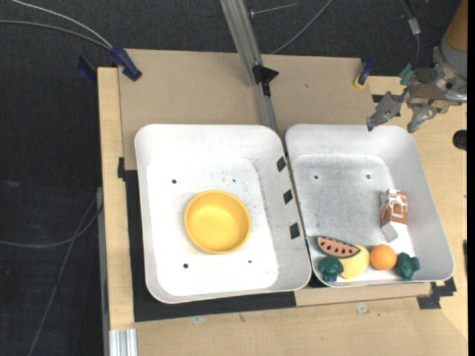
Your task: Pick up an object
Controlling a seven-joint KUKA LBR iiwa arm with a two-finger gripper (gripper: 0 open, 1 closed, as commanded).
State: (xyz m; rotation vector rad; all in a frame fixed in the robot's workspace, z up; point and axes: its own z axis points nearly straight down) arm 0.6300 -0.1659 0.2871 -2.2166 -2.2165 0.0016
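We've got the gripper [398, 118] hanging over the right bin's [349, 143] far rim, its 2 fingers [381, 114] spread wide, nothing between them. Way below them sit the orange [383, 257], watermelon slice [338, 245] and small carton [394, 207].

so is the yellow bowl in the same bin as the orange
No, the yellow bowl sits alone in the left bin, while the orange lies in the right bin among the other small items.
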